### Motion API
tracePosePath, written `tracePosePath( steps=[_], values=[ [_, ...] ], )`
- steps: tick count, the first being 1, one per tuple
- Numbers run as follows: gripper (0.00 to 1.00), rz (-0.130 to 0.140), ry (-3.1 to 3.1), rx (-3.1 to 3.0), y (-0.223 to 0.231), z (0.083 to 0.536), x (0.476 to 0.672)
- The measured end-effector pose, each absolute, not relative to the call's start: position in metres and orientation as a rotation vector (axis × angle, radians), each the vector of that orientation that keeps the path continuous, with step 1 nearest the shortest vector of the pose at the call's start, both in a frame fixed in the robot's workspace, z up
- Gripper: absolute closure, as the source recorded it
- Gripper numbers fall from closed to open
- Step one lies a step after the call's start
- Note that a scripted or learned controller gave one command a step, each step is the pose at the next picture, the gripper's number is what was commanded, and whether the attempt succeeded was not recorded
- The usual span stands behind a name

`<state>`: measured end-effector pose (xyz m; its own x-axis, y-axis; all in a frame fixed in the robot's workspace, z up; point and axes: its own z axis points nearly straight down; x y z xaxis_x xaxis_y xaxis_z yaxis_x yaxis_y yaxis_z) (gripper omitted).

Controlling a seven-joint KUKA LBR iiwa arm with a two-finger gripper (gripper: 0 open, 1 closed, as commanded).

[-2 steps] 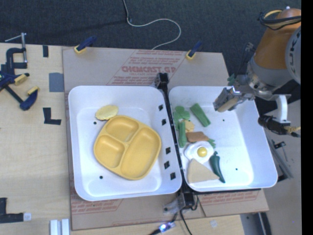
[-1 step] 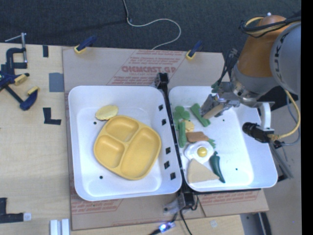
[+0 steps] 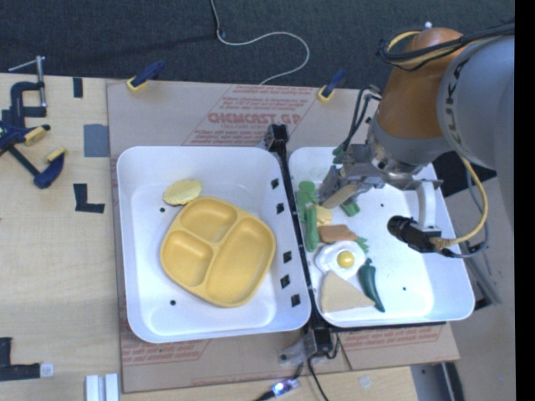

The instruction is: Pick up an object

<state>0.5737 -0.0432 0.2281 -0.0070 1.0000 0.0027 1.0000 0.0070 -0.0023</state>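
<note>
My gripper (image 3: 341, 192) hangs low over the upper left part of the right bin (image 3: 435, 295), just right of a green bean-like piece (image 3: 308, 197). Below it lie an orange sausage piece (image 3: 338, 233), a fried egg (image 3: 343, 261), a pale cheese wedge (image 3: 343, 293), a dark green pepper (image 3: 370, 282) and a yellow strip (image 3: 311, 226). A small green piece (image 3: 349, 209) shows right under the gripper. In the left bin (image 3: 138, 224) sit a yellow divided tray (image 3: 218, 250) and a small yellow chip-like piece (image 3: 182, 191).
A black divider with clips (image 3: 284, 215) separates the two bins. Blue clamps (image 3: 29, 140) lie on the bench at far left. A black cable connector (image 3: 414, 230) hangs over the right bin's middle. A thin cable (image 3: 259, 40) curls behind the bins.
</note>
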Motion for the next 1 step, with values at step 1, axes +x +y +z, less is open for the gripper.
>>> tracePosePath(
  steps=[1],
  values=[
    [1.0,0.003,-2.226,-2.211,0.008,0.2157,0.5728]
  ],
)
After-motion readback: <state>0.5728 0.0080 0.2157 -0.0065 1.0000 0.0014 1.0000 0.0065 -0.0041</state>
